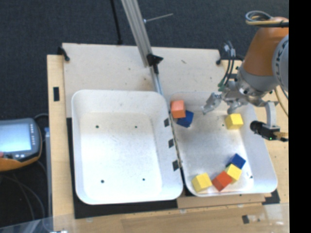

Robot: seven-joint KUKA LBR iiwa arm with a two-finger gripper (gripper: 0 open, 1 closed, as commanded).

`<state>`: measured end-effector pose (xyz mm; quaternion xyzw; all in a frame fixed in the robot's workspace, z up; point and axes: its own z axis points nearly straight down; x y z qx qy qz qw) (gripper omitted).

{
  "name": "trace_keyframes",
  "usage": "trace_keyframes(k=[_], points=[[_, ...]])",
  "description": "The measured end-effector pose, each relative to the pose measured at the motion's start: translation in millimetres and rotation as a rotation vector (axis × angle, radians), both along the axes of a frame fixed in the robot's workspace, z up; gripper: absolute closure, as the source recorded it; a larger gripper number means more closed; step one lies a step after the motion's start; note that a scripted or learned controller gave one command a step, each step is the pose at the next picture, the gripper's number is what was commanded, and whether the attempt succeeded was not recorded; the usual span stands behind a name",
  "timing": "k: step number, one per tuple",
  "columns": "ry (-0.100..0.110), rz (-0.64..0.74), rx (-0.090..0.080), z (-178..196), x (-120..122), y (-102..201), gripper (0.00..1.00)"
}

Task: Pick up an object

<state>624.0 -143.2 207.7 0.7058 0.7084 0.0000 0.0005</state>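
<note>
While the gripper [222,100] hangs over the right bin [260,181] with nothing visibly held, its state unclear to me, a yellow cube [234,121] sits just beside it; closing off-centre could nudge the cube against the bin wall

Setting: robotics laboratory test cell.
Work surface: plywood bench [58,130] carrying two shallow white bins [82,130] side by side.
Fixtures: aluminium extrusion mast [138,30] rising from the bench, dark carpet floor [48,13].
Equipment: industrial arm [265,47] with exposed cabling, handheld control pendant [18,142] at the left edge.
Test items: plain coloured blocks [214,178] in the right bin.
</note>
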Motion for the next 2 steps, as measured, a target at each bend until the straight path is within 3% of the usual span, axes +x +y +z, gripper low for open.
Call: trace_keyframes(k=[1, 2], points=[[-0.009, -0.006, -0.007, -72.9, 25.5, 14.5, 0.0], [0.0, -0.012, -0.006, -39.7, -48.9, -69.4, 0.0]])
